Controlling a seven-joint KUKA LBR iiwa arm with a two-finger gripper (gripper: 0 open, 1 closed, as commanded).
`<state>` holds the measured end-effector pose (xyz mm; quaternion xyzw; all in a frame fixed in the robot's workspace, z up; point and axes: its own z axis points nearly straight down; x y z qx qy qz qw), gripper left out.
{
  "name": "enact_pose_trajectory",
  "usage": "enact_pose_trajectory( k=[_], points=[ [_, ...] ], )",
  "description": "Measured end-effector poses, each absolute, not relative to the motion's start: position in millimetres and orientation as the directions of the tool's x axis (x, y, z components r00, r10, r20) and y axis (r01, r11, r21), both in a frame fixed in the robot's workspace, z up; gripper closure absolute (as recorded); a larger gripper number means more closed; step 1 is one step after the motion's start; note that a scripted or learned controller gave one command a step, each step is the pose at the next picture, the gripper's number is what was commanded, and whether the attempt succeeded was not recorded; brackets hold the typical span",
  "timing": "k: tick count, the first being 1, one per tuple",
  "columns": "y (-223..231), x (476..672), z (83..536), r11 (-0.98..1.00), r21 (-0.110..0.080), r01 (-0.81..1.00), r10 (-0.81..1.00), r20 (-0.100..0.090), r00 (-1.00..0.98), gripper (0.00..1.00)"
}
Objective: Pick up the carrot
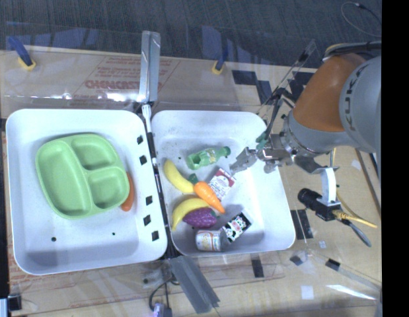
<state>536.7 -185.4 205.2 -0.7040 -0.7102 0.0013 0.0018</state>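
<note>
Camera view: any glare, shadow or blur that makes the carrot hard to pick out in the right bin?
Camera view: the carrot reads sharp and bright orange against the right bin, with no glare on it; soft shadows lie under the items; the pincer looks slightly soft and dark, so its tips are hard to read; faint reflections streak the clear sheet behind the bins.

1. Both bins [32,243] are plain white
2. The sectioned plate [82,174] is pale green, with an orange thing [128,195] at its edge
3. The carrot [208,196] is bright orange
4. Two bananas [178,176] are yellow; the grapes [201,218] purple
5. The bottle [207,156] is green
6. One carton [236,226] shows black and white patches
7. The arm [343,104] is grey with an orange band
</note>
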Motion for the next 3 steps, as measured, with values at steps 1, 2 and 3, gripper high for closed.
enact_pose_trajectory(
  k=[1, 2, 3],
  points=[
    [-144, 530.9, 89, -0.159, -0.003, 0.987, 0.987, 0.0, 0.159, 0.0],
    [-90, 492.8, 89, -0.63, -0.007, 0.776, 0.776, -0.002, 0.63, 0.0],
    [-90, 493.4, 96, -0.627, -0.01, 0.779, 0.779, -0.002, 0.627, 1.0]
  ],
)
